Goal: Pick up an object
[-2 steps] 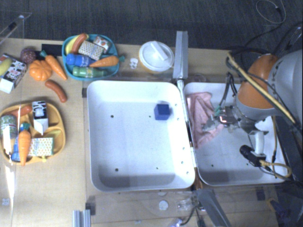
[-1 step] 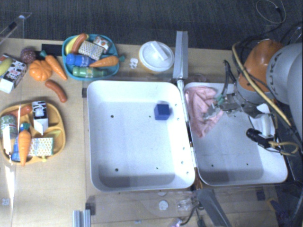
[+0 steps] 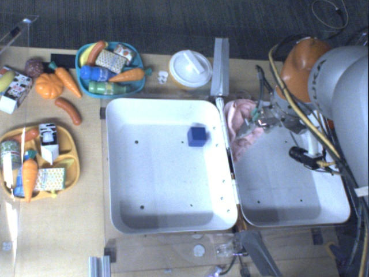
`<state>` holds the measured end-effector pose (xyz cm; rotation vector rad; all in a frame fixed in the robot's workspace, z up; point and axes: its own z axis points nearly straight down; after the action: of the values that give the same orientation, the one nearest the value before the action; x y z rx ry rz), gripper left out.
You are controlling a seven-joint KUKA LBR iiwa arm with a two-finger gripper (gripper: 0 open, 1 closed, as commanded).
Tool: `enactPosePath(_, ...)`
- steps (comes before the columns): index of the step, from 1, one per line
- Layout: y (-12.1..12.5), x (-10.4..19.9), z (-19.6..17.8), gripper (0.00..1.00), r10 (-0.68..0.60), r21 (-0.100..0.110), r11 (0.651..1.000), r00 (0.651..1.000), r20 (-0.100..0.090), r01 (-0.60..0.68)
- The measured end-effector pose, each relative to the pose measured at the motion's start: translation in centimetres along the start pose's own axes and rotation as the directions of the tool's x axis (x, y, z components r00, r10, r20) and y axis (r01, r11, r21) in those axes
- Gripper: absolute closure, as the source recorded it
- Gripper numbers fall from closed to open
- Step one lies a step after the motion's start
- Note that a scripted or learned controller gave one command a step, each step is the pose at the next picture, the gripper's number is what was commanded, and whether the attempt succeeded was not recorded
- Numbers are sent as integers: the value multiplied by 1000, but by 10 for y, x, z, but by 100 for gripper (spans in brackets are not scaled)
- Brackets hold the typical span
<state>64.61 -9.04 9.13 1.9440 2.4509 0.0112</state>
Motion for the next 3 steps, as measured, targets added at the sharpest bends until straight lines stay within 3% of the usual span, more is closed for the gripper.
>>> enactPosePath(1, 11, -58, 3, 0, -140, 17, 990, 990, -25, 141)
enactPosePath(2, 14, -61, -9, 100, -144, 4, 990, 990, -7, 144)
enactPosePath(3, 25, -9, -105, 100, -234, 7, 972, 972, -6, 234)
